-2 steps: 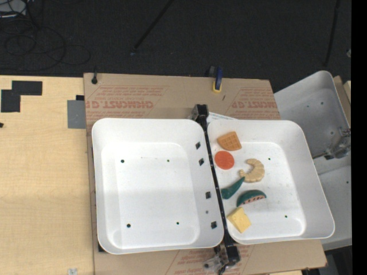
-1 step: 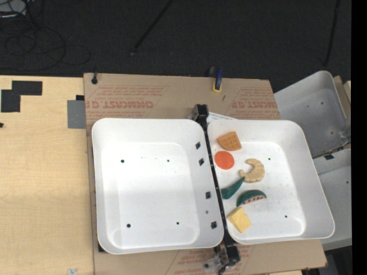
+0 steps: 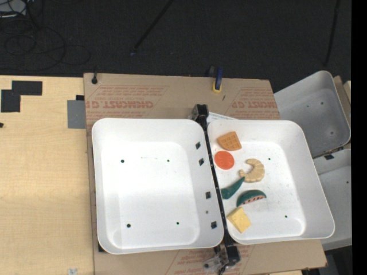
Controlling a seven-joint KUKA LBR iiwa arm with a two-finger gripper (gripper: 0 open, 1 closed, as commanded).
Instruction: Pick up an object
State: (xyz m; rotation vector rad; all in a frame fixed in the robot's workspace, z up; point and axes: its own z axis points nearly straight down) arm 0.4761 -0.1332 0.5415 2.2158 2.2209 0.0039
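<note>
From the overhead camera view I have two shallow white plastic bins side by side on a cardboard sheet. The left bin (image 3: 149, 182) has nothing for me to pick; every candidate sits in the right bin (image 3: 298, 176), bunched along its left wall beside the black divider clips.

Running down that wall: a tan waffle-textured square piece (image 3: 229, 141) at the top, a flat orange disc (image 3: 224, 161) just below it, a beige curled croissant-like piece (image 3: 254, 170) to the disc's right, a teal curved pod-shaped piece (image 3: 231, 188) whose long axis runs diagonally from lower left to upper right, a green-and-red watermelon slice toy (image 3: 251, 197), and a yellow cheese-like wedge (image 3: 239, 219) nearest the bottom edge.

As for the gripper, I cannot tell its state. Since the arm enters from the right, I judge it must cross the bare right half of that bin to reach the cluster.
</note>
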